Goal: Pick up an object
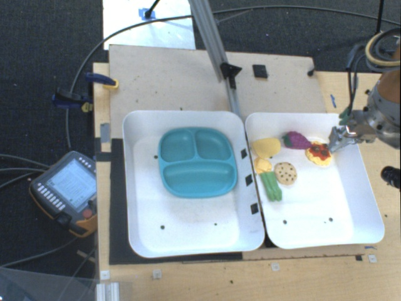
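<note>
Toy foods, likely light stiff plastic and a little slick, lie in the right bin (357, 221): pizza slice (319, 155), purple eggplant (296, 140), yellow piece (266, 147), cookie (286, 173), green bean (271, 185). Pincer (336, 138) hovers just beside the pizza; whether wide or narrow I cannot tell. Grip the pizza's edges. Left bin (141, 227) holds a teal divided plate (197, 162)

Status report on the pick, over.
Gripper low at right bin far edge, beside pizza toy; fingers unclear. Nothing seen held. Purple toy, cookie close by.
</note>
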Tool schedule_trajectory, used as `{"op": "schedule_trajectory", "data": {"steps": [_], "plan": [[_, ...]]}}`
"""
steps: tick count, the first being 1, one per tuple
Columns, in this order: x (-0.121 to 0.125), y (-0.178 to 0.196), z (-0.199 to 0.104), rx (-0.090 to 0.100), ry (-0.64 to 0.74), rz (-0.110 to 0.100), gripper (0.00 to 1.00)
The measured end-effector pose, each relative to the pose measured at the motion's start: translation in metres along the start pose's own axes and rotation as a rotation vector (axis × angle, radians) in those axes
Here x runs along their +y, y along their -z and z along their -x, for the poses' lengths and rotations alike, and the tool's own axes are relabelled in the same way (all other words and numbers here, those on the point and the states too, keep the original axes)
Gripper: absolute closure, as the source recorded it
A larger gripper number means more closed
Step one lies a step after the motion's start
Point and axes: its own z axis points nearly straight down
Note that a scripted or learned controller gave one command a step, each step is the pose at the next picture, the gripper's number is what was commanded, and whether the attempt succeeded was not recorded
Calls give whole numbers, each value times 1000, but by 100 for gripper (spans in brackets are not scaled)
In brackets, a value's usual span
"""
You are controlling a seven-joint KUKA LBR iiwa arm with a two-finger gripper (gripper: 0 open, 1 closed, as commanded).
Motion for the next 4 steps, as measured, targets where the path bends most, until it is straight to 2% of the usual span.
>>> {"op": "schedule_trajectory", "data": {"steps": [1,4], "plan": [[1,-14,-58,3,4,-7,100],[5,-10,-200,5,5,-8,100]]}}
